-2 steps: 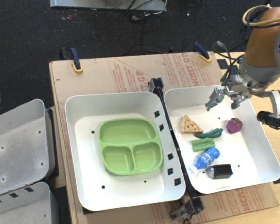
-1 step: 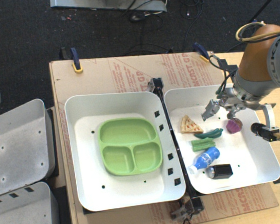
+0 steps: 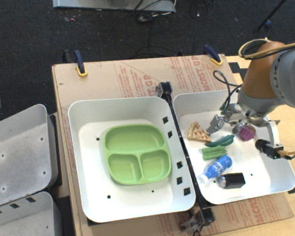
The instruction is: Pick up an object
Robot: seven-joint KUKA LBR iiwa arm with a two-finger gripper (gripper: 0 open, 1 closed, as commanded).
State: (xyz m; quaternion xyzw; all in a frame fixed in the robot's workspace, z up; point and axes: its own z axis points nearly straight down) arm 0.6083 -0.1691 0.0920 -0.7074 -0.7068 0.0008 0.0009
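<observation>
Approach step: gripper point(image 3: 216, 124) open, holding nothing, low in right bin point(image 3: 284, 180) beside pizza slice point(image 3: 197, 132); next, centre and close.

A pale green, three-compartment plastic tray point(image 3: 137, 153) lies in the left glossy white bin point(image 3: 83, 146). The right white bin point(image 3: 281, 177) holds a tan, waffle-patterned wedge point(image 3: 197, 132), a dark green pod-shaped toy point(image 3: 222, 141), a lighter green flat block point(image 3: 213, 153), a blue bottle with a white cap point(image 3: 216, 167), a black rectangular box point(image 3: 235, 180) and a purple rounded object point(image 3: 246, 132). The bench board point(image 3: 123, 78) is light brown with faded red lettering. The arm point(image 3: 275, 80) is grey with an orange band.
</observation>
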